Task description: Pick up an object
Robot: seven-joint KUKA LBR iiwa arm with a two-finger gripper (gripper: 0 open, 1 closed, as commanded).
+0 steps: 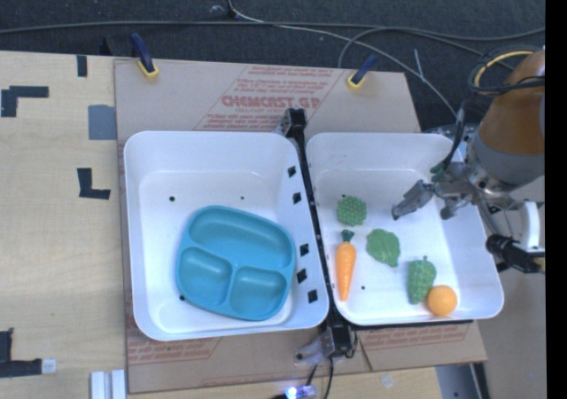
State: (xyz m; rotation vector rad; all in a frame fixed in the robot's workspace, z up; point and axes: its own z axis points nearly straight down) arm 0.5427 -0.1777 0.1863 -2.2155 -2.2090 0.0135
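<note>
Single overhead camera, slanted down over both bins (142,211)

My arm (507,136) is a thick rounded tube, grey where it narrows to the wrist and wrapped above that in a wide orange band (516,113) with a smooth, slightly shiny surface. At the wrist sits a cluster of dark metal fittings, and my gripper (418,200) sticks out from them as slim, dark grey metal pieces. A black cable loops over the orange band, and a white block with a black fitting sits beside my wrist.
</note>
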